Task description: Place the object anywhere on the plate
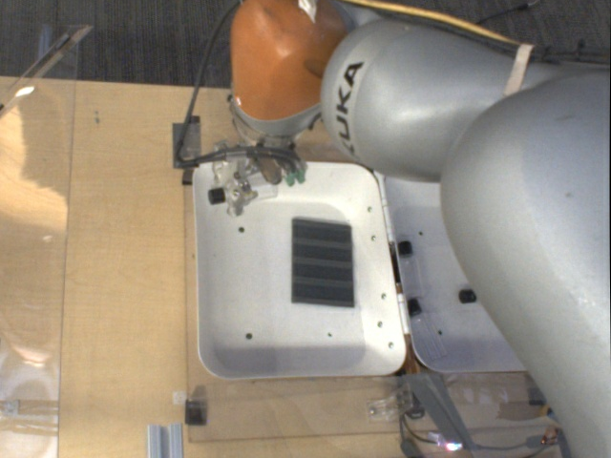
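Gripper [250,175] sits over the far-left corner of the left bin [224,346], close to that bin's far rim and left wall; can't tell how far it is open, nothing visibly gripped. Dark ribbed plate [323,261] lies flat near the bin's middle, nearer the camera and right of the gripper, apart from it, with bare white floor on all sides. No separate object to place can be made out. Right bin [434,337] is just beside it, largely covered by the arm [496,160]. "KUKA" reads on the grey link. Arm reaches in from the right, orange band [277,55] directly above the gripper. Wooden bench [115,256] lies left of the gripper.
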`<state>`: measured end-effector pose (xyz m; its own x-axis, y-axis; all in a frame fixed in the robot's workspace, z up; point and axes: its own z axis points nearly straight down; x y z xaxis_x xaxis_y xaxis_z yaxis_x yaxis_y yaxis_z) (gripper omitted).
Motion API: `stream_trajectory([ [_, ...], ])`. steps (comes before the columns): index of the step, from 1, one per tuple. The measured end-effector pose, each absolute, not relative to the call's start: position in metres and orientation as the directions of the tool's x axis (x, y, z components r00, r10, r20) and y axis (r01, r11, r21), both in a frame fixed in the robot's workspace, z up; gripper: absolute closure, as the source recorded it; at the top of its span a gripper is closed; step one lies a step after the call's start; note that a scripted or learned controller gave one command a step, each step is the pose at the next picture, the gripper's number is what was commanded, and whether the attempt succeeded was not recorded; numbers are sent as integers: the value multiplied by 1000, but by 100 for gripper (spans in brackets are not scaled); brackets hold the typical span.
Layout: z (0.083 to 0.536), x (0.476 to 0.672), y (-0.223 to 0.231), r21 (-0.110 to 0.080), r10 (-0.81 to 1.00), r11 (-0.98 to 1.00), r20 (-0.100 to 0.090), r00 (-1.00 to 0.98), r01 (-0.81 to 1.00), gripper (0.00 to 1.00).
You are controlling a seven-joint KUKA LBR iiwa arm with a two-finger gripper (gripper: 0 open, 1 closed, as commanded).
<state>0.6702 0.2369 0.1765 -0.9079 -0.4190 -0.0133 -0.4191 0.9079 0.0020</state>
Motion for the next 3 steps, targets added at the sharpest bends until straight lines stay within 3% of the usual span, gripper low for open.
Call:
stream_trajectory([
  [1, 259, 670, 236, 3, -275, 961, -15, -961, -275, 100],
  [2, 350, 670, 236, 7, 147, 989, -13, -989, 147, 100],
  [3, 264, 628, 236, 4, 431, 903, -4, -903, 431, 100],
])
